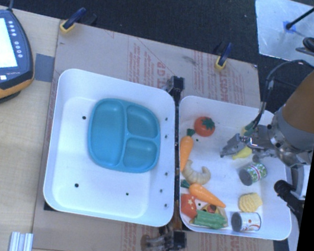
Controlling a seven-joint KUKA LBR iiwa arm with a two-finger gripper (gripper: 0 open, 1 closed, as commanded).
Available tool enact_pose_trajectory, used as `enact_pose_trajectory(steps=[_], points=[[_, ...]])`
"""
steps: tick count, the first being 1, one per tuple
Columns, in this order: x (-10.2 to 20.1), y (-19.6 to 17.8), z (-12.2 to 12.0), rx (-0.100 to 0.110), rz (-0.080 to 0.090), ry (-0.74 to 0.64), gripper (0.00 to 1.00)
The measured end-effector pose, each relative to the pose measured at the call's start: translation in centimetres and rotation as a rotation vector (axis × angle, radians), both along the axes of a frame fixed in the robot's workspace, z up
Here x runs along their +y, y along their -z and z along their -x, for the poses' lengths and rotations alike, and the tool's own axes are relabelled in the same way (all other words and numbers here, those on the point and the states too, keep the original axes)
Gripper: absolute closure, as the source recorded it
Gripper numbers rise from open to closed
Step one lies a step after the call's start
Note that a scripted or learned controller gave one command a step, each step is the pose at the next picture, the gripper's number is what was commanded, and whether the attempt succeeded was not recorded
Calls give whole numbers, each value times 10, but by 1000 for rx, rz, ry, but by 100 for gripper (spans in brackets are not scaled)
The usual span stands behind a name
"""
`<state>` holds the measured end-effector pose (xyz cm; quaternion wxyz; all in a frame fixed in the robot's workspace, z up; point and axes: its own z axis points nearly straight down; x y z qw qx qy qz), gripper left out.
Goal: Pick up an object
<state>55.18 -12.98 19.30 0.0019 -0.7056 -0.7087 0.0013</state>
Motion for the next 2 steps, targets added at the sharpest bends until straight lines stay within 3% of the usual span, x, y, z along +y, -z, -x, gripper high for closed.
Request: enact_pose_trajectory(steps=[1, 2], points=[[-59, 102, -23, 2, 2, 0, 0], [-81, 101, -93, -2, 0, -1, 0]])
